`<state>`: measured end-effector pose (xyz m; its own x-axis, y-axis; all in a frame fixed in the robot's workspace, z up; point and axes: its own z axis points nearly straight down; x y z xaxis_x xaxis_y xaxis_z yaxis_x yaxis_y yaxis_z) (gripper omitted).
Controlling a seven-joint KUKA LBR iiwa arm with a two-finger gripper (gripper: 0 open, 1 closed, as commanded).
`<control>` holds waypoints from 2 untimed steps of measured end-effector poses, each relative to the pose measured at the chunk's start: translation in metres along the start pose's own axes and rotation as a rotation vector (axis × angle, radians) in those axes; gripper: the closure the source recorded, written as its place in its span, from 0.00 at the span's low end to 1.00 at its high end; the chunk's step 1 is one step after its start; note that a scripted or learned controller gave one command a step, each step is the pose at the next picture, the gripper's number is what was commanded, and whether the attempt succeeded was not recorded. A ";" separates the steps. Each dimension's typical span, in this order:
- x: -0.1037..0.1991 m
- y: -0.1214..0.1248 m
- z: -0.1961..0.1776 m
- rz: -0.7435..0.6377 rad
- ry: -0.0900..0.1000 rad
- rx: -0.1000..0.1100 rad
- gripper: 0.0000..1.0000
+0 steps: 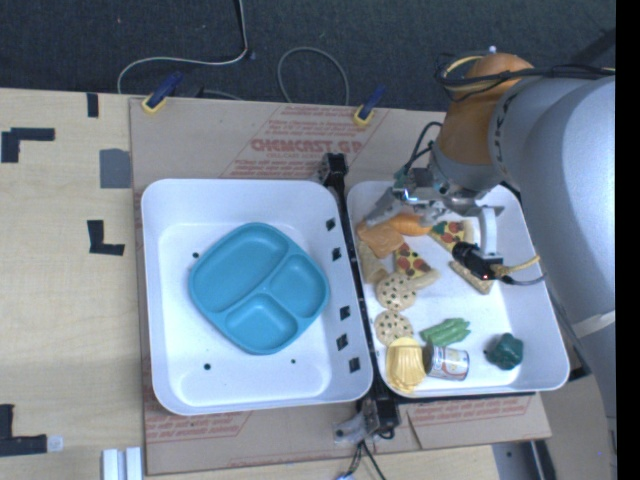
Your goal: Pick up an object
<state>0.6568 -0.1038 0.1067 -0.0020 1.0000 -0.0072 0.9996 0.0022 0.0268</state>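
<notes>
A yellow corn-like toy (405,364) and small metal can (449,362) were seen low in the right white bin (540,353). Higher, the gripper (415,206) was lowered over an orange food toy (388,234); its grip state could not be told, so no pick was judged done.

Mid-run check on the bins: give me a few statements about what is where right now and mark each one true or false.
1. The blue divided plate lies in the left bin. True.
2. The hand is over the left bin. False: it is over the right bin, near its far end.
3. Two round cookies lie in the right bin. True.
4. The small can stands on the blue divided plate. False: it lies in the right bin, beside the yellow item.
</notes>
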 end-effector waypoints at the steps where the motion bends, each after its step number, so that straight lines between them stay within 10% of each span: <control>1: 0.000 0.000 0.001 0.000 -0.002 -0.001 0.00; 2: 0.002 0.003 0.003 0.000 -0.001 -0.001 0.00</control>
<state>0.6595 -0.1018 0.1042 -0.0020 1.0000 -0.0079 0.9996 0.0023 0.0275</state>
